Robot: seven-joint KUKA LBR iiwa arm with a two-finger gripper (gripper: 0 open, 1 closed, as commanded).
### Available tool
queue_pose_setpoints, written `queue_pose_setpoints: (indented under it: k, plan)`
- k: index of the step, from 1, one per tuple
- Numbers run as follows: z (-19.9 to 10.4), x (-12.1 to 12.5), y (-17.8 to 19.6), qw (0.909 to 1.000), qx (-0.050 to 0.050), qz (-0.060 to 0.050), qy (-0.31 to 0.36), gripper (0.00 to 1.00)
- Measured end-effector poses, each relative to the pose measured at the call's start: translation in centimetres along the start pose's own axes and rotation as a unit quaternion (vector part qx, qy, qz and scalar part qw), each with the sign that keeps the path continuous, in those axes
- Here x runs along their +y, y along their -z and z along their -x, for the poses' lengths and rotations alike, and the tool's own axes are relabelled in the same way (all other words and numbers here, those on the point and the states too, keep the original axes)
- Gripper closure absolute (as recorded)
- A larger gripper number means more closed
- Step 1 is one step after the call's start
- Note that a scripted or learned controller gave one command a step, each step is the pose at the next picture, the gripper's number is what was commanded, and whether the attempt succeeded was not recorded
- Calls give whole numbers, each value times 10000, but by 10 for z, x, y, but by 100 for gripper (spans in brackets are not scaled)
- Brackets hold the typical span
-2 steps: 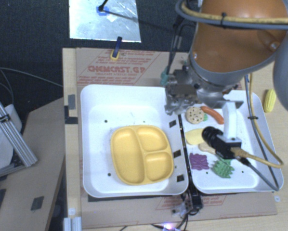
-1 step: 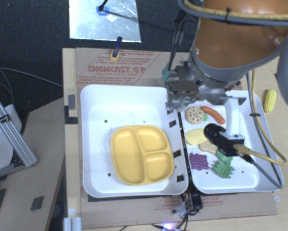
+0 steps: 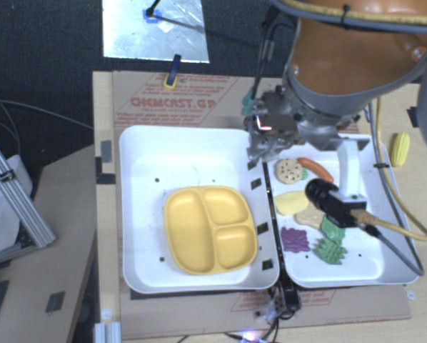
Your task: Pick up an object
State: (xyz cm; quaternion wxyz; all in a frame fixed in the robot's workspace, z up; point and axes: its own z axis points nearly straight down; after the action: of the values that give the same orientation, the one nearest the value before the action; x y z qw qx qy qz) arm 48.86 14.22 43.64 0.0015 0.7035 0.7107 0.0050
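My gripper [image 3: 259, 148] hangs low over the back end of the wall between the two bins, just left of a round speckled cookie [image 3: 290, 170]. The right bin [image 3: 374, 266] also holds an orange sausage-shaped piece [image 3: 315, 168], a pale yellow piece [image 3: 292, 203], a tan piece [image 3: 310, 219], a purple grape bunch [image 3: 295, 240] and two green pieces [image 3: 330, 251]. In the left bin [image 3: 131, 191] lies a yellow divided plate [image 3: 210, 229]. The arm's big orange-and-grey body covers the back of the right bin. I see nothing between the fingers.
A yellow corn-like piece [image 3: 400, 148] lies on the bench outside the right bin. Behind the bins are a cardboard sheet [image 3: 178, 102], a small blue and yellow clip [image 3: 172, 72] and a shiny metal plate [image 3: 156, 20]. A metal frame [image 3: 13, 191] stands at the left.
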Motion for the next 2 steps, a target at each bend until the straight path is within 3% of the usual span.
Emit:
queue_pose_setpoints:
  k: [1,2]
  plan:
    - [63,48,-223,9999,-45,-97,-73,100]
    - [59,49,-203,10000,-17,-34,-50,100]
